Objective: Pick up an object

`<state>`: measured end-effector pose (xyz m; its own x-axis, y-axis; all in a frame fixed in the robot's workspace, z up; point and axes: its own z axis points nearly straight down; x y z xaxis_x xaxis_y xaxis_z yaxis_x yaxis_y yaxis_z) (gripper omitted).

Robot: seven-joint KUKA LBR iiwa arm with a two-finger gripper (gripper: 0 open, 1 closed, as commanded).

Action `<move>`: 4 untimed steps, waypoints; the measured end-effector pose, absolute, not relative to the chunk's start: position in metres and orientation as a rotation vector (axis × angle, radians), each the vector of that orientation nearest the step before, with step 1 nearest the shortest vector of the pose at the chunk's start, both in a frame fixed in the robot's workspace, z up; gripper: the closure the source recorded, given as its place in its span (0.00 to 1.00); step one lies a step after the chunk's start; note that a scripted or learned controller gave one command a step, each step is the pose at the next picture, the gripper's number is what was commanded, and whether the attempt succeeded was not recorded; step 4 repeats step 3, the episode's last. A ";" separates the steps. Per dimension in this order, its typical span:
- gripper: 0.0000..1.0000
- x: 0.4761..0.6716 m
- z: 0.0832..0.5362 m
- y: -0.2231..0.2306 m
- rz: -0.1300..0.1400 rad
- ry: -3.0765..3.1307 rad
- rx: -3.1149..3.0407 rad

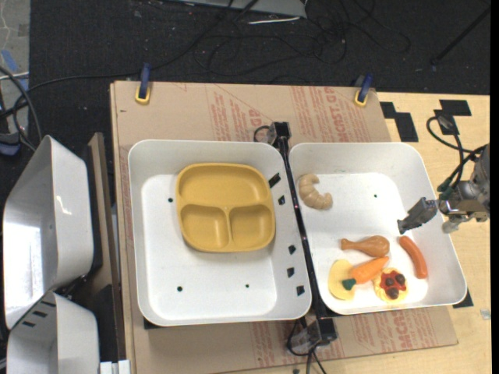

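Note:
The right bin [405, 160] holds several toy foods. A tan croissant [316, 192] lies near its far left. A brown drumstick [366, 245], an orange carrot [368, 270], a pale yellow slice [338, 281], a yellow piece with red toppings [392, 284] and a red sausage [414, 256] cluster at the near right. My gripper [434, 220] hangs over the bin's right edge, just above the sausage's upper end. It stands open with nothing between its fingers.
A yellow divided plate [226, 207] sits in the left bin [156, 287]. The bins meet along a dark divider [296, 232]. Two clamps [143, 93] hold the cardboard base at the back. Grey tubs [43, 209] stand at the far left.

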<state>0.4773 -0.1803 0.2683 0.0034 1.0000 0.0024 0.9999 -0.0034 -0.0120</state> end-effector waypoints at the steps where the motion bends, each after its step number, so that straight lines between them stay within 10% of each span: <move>1: 0.00 0.480 0.274 -0.180 0.001 -2.222 -2.220; 4: 0.00 0.482 0.170 -0.187 0.004 -2.215 -2.221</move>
